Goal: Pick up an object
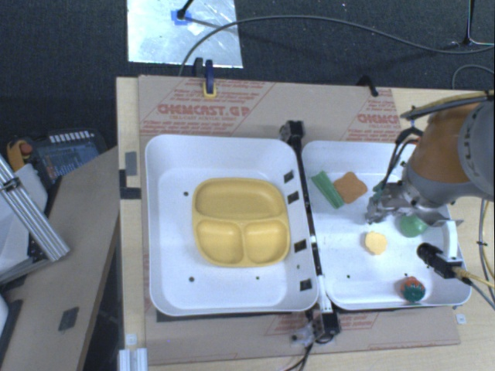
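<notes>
Green ball [411, 226] sits half hidden beneath the arm's wrist, whose fingers [377, 209] blur too much to judge.

Setting: a robotics lab or test cell, not a home or shop. What you have before you:

- A flat bench board [255, 103] printed with red lettering, bearing two shallow white plastic bins, left [166, 230] and right [352, 280], joined by black clips.
- A grey jointed robot arm with an orange band [448, 149] reaching over the right bin.
- Loose black cables [348, 29] trailing across dark carpet [62, 52].
- A shiny metal floor plate [186, 22] marked with blue tape.
- A handheld control pendant with keypad [66, 157] at your left.
- A length of slotted aluminium framing [31, 215].
</notes>
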`<state>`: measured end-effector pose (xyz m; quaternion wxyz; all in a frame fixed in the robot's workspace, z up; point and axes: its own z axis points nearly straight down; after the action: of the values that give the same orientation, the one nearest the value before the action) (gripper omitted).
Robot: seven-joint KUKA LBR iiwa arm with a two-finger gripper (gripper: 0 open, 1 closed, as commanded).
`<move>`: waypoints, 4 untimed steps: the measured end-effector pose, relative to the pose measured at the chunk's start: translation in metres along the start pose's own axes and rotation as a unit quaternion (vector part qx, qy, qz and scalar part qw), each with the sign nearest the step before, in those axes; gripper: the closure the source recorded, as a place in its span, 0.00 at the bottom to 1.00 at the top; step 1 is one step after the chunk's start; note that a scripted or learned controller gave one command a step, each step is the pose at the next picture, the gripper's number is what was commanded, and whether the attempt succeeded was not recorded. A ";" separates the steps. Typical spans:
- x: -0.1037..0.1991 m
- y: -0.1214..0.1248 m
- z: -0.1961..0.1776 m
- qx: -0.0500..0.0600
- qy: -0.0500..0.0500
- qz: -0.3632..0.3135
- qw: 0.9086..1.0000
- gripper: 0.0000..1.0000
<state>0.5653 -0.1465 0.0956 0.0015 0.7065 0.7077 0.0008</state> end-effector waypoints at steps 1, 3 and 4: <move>0.005 0.004 -0.063 -0.002 0.000 -0.002 1.000 1.00; 0.006 0.008 -0.174 -0.002 0.000 -0.002 1.000 1.00; 0.060 0.020 -0.158 0.001 0.001 -0.004 1.000 1.00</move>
<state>0.5849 -0.0861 0.2538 0.0002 0.7038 0.7104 0.0011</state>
